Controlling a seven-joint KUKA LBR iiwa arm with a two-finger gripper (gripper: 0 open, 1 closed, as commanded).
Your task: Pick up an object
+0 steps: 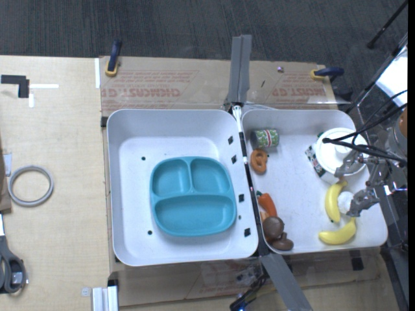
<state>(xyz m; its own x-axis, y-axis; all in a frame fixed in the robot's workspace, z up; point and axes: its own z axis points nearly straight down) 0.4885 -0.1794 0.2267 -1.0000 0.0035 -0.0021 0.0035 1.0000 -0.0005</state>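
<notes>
Low banana: here we go, bottom right of the frame, a curved yellow banana [337, 236] lies flat near the bottom-right corner of the shallow white right-hand bin [295, 180].
Brown lumps: two dark brown rounded pieces [277, 233], touching each other, in that bin's bottom-left corner.
Upper banana: a second yellow banana [332, 203] stands lengthwise just above the first.
Gripper: the grey metal gripper [358, 203] is right beside this upper banana, on its right.
Claw state: spread or pressed together, I cannot tell from this angle.
Carrot: an orange tapered piece [267, 204] just above the brown lumps.
Plate: a teal three-compartment plastic plate [192, 196] in the middle of the white left-hand bin [130, 141].
Loose ring: a grey hoop [29, 185] on the bench at far left, well apart from the bins.
Orange ring: a small orange ring [259, 161] by the right bin's left wall.
Cup: a round white cup [334, 149] in the bin's upper right, above the gripper.
Can: a small green can [265, 137], just above the orange ring.
</notes>
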